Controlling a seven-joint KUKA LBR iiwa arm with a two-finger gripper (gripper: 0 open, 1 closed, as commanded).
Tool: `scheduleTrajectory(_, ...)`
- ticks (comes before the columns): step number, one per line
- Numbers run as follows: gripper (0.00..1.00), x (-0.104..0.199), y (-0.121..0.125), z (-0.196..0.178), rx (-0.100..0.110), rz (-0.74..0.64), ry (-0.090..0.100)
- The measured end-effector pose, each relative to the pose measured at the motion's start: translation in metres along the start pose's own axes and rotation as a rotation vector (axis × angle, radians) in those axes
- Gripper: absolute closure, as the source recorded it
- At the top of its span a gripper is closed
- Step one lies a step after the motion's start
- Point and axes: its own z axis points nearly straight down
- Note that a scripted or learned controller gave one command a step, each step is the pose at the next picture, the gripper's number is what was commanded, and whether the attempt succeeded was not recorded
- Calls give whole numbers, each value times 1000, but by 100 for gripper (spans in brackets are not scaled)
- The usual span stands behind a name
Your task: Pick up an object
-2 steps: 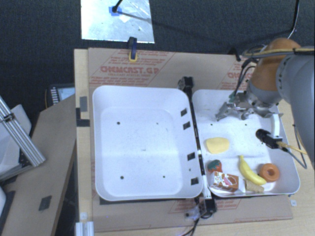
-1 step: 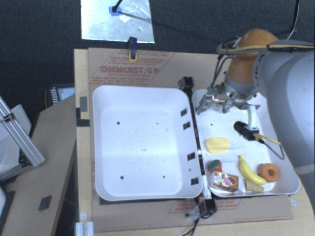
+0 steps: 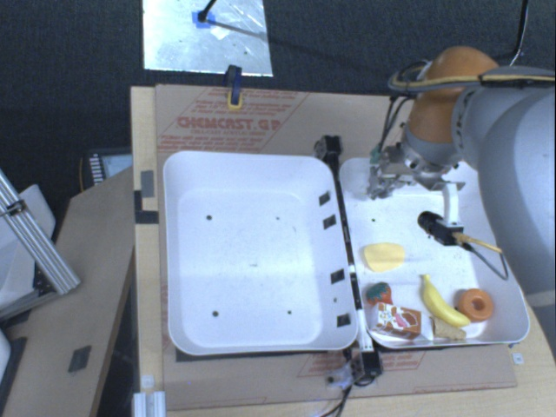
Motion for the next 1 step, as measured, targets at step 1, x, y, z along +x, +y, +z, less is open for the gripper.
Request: scheduleTrajectory(1, 100, 103, 2, -95, -4, -7, 4)
